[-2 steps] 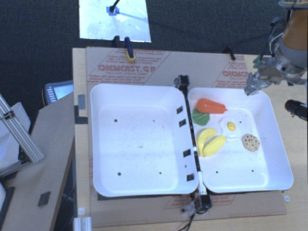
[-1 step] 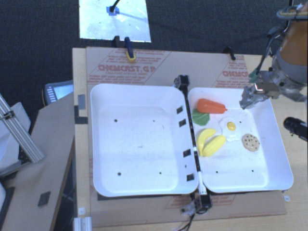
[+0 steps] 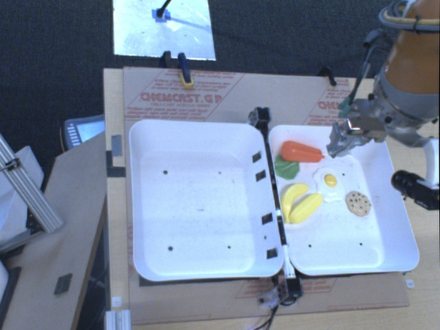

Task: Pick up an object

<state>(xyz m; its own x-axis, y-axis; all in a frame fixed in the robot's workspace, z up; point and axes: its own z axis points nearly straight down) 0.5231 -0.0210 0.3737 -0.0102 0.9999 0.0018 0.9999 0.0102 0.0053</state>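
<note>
Hovering over the right bin (image 3: pixel 392 184), the gripper (image 3: pixel 339 145) sits just right of the toy carrot (image 3: pixel 301 151); I cannot tell its state. A fried egg (image 3: pixel 330 181), banana (image 3: pixel 300 203) and cookie (image 3: pixel 358 203) lie below.

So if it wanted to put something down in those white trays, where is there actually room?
The left bin has bare floor all over. In the right bin, the near stretch below the banana and cookie is free. Its far end is crowded: carrot, fried egg, and the gripper hanging above.
</note>
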